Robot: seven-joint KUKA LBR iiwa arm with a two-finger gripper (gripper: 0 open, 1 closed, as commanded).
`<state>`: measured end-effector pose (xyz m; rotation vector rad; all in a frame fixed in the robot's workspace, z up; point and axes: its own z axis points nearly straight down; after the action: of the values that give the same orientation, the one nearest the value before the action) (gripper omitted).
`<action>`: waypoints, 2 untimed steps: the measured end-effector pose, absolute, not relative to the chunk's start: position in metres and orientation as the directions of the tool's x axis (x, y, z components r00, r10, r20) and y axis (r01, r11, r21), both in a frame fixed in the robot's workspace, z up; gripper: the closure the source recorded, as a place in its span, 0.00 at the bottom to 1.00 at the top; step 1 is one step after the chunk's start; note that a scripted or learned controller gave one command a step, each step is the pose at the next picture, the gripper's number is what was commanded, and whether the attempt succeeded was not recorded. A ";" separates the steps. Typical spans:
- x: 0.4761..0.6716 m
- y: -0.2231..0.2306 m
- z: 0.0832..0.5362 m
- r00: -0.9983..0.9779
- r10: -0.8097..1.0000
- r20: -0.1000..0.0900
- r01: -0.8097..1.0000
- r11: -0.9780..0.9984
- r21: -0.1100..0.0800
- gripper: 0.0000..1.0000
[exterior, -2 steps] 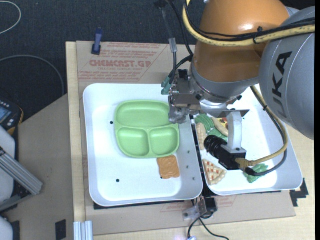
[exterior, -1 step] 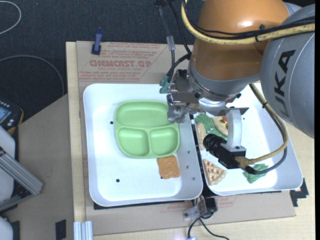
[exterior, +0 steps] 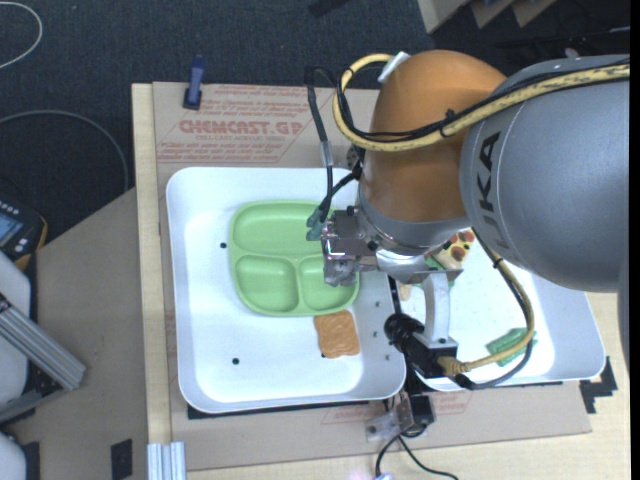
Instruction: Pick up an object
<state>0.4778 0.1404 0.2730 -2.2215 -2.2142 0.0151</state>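
Observation:
A light green divided plate (exterior: 268, 258) lies in the middle of the left bin (exterior: 200, 298). Just in front of the plate's right corner rests a small orange-brown slab like a piece of toast (exterior: 338, 335). My gripper (exterior: 338, 251) hangs over the plate's right edge, under the big orange band and grey wrist. The arm hides most of the right bin (exterior: 570, 338). A small red, white and yellow thing (exterior: 458, 250) peeks out beside the wrist in that bin. A green thing (exterior: 508, 343) lies toward the right bin's front.
The two bins stand on a cardboard sheet (exterior: 235, 118) printed with red lettering. A blue clip (exterior: 194, 83) sits at the sheet's far left corner. Bare white floor shows in the left bin's front and left parts.

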 end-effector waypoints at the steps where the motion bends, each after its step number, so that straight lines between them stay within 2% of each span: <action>1: 0.498 0.145 0.446 -0.003 1.000 0.007 1.000 0.002 0.021 1.00; 2: 0.479 0.152 0.467 -0.002 1.000 0.001 1.000 0.002 0.006 1.00</action>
<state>0.4791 0.1518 0.4668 -2.2213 -2.2259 -0.0078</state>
